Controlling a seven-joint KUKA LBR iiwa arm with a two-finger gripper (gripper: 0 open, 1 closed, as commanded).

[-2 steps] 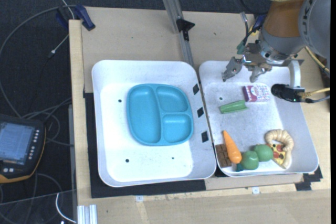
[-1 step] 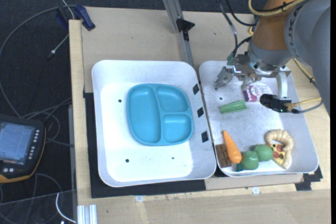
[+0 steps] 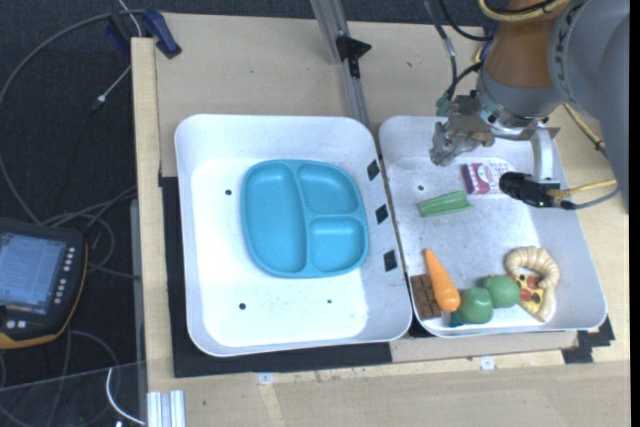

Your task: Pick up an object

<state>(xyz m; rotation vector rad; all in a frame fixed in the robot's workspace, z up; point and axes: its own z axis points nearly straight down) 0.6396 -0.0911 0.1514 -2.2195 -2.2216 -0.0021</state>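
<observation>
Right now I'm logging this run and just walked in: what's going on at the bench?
A grey arm's gripper hangs over the far end of the right white bin, beside a small purple-and-white packet and a green bean pod. Nothing shows between its fingers. An orange toy carrot and other toy food sit at the near end. The left white bin holds a blue divided plate.

2 white bins (image 3: 200, 215), 1 blue tray (image 3: 300, 215), 1 carrot (image 3: 441, 281).
</observation>
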